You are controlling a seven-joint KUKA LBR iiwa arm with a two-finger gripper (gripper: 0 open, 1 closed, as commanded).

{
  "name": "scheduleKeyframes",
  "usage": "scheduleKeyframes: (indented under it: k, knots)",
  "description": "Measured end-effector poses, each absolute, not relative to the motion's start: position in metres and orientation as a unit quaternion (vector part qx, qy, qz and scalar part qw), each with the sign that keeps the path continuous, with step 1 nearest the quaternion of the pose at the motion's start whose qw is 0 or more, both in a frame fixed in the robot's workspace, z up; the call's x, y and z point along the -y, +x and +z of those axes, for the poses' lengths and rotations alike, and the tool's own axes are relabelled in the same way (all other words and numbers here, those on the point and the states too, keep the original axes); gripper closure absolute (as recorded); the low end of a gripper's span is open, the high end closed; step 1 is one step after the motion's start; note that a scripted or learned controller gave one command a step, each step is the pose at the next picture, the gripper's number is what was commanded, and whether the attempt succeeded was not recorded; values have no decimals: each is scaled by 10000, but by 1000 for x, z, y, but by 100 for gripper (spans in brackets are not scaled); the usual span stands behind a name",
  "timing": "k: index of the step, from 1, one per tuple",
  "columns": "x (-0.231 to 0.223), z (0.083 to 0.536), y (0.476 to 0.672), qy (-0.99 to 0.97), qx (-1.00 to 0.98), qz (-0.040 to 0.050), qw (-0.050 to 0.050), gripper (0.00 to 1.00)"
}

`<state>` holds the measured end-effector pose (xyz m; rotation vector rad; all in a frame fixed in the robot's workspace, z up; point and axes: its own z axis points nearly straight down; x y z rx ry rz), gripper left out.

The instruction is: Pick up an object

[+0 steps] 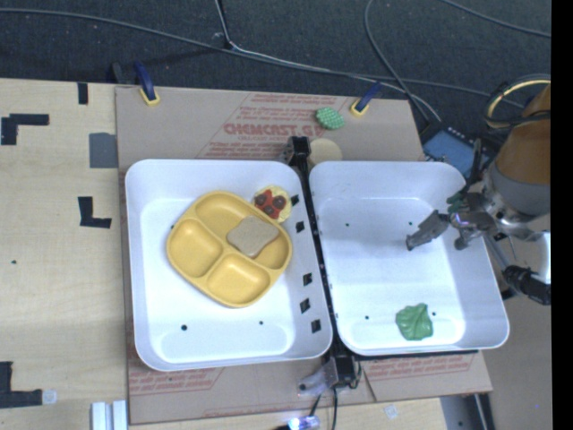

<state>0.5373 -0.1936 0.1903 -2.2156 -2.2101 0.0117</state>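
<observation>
Fingers (421,237) of your gripper (439,231) look spread apart over the right bin (385,173), with nothing between them; one dark finger points left over the bin's white floor, the other sits closer to the wrist. Your nearest candidate, a green leafy object (414,322), lies on the right bin's floor near its front wall, well apart from the gripper. Across the divider, the left bin (179,348) holds a yellow divided plate (201,249) with a tan slice (252,236) resting on it, and a small red-and-yellow item (272,202) just beside the plate's far edge. Beyond the bins, a small green piece (329,117) rests on the cardboard sheet (224,124).
</observation>
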Motion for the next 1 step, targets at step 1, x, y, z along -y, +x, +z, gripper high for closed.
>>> scheduleKeyframes:
  k: [1]
  knots:
    - [193, 197, 541, -7067, 7075, 4, 6, 0]
